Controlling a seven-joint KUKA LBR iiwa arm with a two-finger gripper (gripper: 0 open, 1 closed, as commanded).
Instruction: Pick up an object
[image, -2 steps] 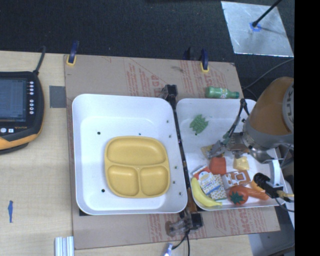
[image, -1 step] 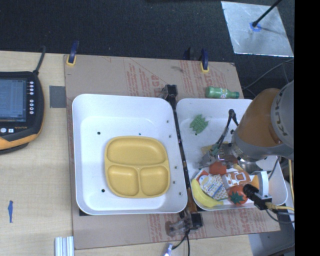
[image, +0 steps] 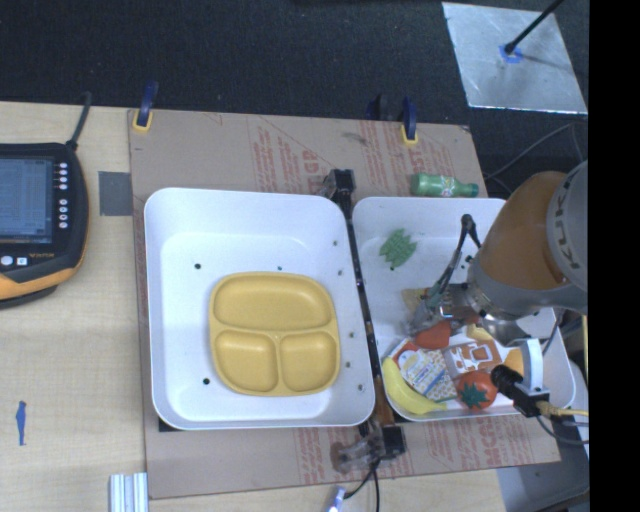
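Observation:
The right bin (image: 375, 225) holds a heap of toy food: a yellow banana (image: 405, 397), a red tomato with a green stalk (image: 476, 391), a red-orange piece (image: 433, 335), a white printed packet (image: 430, 370) and a green leafy piece (image: 397, 248) lying apart at the back. My gripper (image: 438, 312) reaches down from the right into the middle of this bin, right above the red-orange piece. The arm's grey and orange body (image: 525, 250) covers the bin's right side. A yellow divided plate (image: 272, 332) lies in the left bin (image: 170, 250).
A green bottle (image: 444, 185) lies on the cardboard behind the right bin. A black and orange control pendant (image: 35, 220) rests on the bench at far left. Clamps hold the cardboard at its back edge. A black divider bar (image: 356, 290) runs between the bins.

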